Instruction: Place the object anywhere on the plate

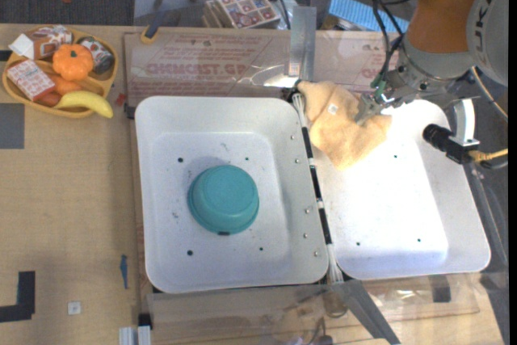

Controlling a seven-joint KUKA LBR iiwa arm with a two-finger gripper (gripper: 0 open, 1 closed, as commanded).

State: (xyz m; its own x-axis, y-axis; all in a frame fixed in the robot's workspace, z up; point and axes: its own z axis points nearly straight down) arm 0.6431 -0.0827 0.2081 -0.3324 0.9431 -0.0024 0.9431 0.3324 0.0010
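Cloth (343, 129), soft, light and limp, lay bunched in the right bin's (420, 214) far left corner; the gripper (365, 111) looked clamped on its upper fold, a fair hold. Teal plate (224, 198) sat in the left bin (161, 133).

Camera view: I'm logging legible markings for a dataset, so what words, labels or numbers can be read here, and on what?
"KUKA", partly cut off, on the grey arm.
Red lettering on the clear plastic sheet behind the bins: too faint to read.
Print on the small boxes in the fruit bowl and on the patterned box: too small.
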